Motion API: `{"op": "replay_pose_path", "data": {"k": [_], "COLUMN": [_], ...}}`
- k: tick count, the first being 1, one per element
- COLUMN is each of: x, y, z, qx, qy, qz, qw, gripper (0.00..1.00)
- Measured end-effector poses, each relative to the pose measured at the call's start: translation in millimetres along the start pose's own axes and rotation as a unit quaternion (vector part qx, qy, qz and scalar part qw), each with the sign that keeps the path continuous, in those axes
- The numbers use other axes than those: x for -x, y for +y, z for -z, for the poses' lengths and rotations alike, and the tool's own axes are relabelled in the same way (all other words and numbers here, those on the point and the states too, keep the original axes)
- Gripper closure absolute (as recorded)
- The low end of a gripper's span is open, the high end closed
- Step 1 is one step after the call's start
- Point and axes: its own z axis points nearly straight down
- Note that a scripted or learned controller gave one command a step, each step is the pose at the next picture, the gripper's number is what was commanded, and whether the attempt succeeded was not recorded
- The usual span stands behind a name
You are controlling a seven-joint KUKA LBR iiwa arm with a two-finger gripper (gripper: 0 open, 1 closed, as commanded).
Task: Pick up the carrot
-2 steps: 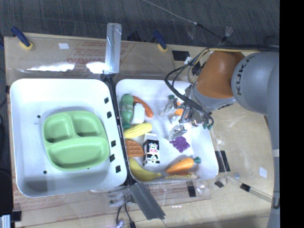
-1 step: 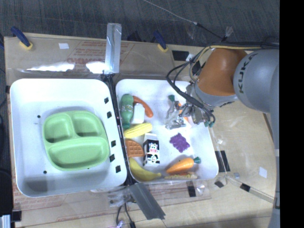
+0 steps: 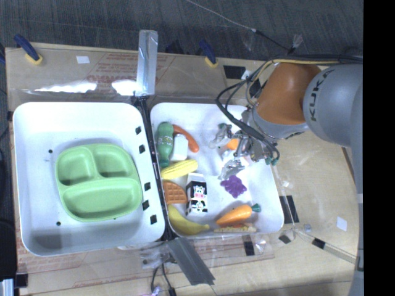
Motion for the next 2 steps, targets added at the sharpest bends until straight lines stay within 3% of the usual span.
{"op": "replay_pose_path", "data": {"k": [1,2], "x": [1.9,1.9], "y": [0.8,1.1], "z": [11.1,10.8], "qx": [-0.001,-0.001], "qy": [-0.003,-0.002], "qz": [0.003,0.003], "qw": [1.0000,1.0000], "gripper": [1.00,0.00]}}
